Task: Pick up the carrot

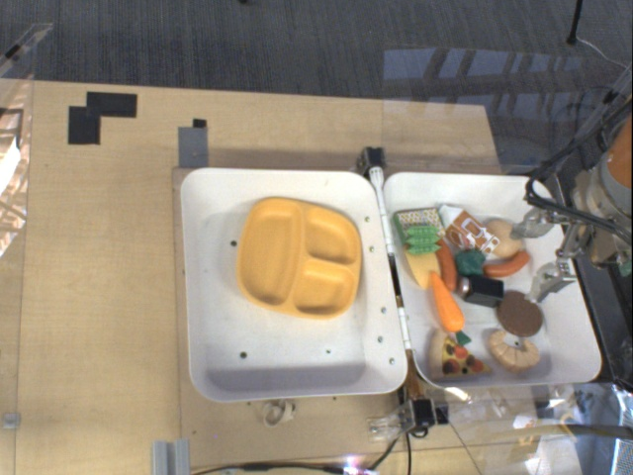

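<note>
though among toys — carrot (449, 305) untouched

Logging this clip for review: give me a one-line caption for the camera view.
Gripper at the right bin's edge, carrot lying among toy foods; yellow divided plate in left bin.

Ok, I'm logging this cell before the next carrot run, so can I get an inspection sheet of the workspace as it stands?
Surface: wooden bench bearing a left bin and a right bin, side by side.
Job's things: carrot lies in the right bin, untouched.
Clutter: yellow divided plate in the left bin; toy foods crowd the carrot, including a pizza slice, a hot dog and a green block.
Hand: hand is over the right bin's right side, apart from the carrot, holding nothing.
Cables: wires at the bench's front edge.
Surroundings: grey carpet beyond the bench.
</note>
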You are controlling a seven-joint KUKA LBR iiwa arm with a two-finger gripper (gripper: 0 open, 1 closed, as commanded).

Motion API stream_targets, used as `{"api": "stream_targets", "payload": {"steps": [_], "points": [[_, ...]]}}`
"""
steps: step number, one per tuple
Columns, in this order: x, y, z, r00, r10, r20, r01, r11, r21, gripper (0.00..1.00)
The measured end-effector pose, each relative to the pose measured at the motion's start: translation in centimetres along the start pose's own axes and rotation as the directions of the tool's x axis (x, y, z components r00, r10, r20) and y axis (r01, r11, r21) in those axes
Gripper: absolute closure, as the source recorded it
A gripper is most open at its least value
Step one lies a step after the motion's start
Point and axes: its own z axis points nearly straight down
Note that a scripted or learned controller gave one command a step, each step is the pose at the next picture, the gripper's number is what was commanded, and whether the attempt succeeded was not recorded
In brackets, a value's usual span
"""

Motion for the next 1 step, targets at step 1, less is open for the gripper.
{"api": "stream_targets", "payload": {"steps": [1], "points": [[3.17, 3.42, 14.52, 0.995, -0.103, -0.002, 0.103, 0.995, -0.003, 0.00]]}}
